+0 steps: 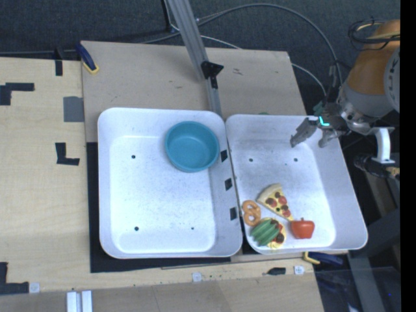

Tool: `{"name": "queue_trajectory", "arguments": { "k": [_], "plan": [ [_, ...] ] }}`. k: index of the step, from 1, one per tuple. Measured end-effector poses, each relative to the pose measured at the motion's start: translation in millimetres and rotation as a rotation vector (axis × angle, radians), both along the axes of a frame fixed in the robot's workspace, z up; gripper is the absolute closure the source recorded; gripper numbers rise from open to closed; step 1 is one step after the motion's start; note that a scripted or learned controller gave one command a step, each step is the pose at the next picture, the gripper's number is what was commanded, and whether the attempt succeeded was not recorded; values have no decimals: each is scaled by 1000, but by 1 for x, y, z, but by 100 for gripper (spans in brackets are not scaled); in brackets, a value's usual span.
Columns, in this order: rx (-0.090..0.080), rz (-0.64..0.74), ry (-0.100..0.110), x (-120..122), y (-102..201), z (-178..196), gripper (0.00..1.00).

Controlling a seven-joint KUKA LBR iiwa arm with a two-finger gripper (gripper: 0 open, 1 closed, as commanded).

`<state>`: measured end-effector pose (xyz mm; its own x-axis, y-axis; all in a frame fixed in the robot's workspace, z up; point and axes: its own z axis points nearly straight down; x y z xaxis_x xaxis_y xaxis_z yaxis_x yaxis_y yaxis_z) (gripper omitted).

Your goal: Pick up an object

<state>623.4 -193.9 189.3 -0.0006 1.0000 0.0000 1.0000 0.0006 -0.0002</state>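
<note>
The gripper [312, 134] hangs with its two fingers [300, 135] spread apart and nothing between them, at the upper right of the frame over the far right corner of the right bin [338, 174]. A small teal light glows just above the fingers, and behind it the grey arm [374, 77] with its orange band reaches in from the right edge. Toward the lower middle of the same bin, well apart from the gripper, lies a cluster of toy food: a pizza slice [276, 201] uppermost, a pretzel [251, 210] just to its lower left, a green vegetable [265, 230], perhaps a cucumber though the view is too small to be sure, touching the pretzel's underside, and a red tomato [302, 227] just beside it to the right. The left bin [130, 194], touching the right one along the middle of the frame, holds a blue bowl [192, 146] upright in its upper right corner, close against the dividing rim. A grey metal bar [195, 41] slants down from the top of the frame to the seam between the bins. Both bins sit on a tan board [260, 77], with pale wooden bench [32, 142] marked by black tape at the left of the frame.
</note>
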Motion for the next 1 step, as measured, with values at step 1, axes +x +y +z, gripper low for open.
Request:
{"name": "queue_trajectory", "arguments": {
  "k": [1],
  "plan": [
    [0,0,0,0,0,0,0]
  ]
}}
